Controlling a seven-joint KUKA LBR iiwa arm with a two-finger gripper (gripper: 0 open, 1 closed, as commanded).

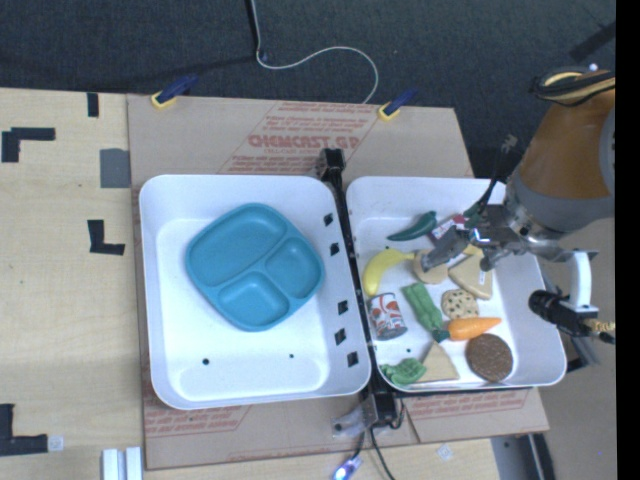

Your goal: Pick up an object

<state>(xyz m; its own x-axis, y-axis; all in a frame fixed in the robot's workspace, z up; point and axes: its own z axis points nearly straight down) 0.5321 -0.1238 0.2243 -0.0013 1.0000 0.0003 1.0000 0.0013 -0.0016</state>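
Observation:
The right bin (520,213) holds several toy foods: a yellow banana (384,266), a dark green pepper (411,228), a green pickle (424,308), a small red and white can (388,315), a cookie (460,303), an orange carrot (473,328) and a brown round patty (490,357). My gripper (460,259) hangs over the middle of this bin, just right of the banana and above the cookie. Its two grey fingers stand apart, open, with nothing gripped between them. A beige piece (477,283) lies partly under it.
The left bin (170,368) holds a blue divided plate (254,265). A pale wedge (441,364) and a green leafy piece (403,372) lie at the right bin's front edge. The black divider (346,268) runs between the bins. The arm's body (565,168) looms at the right.

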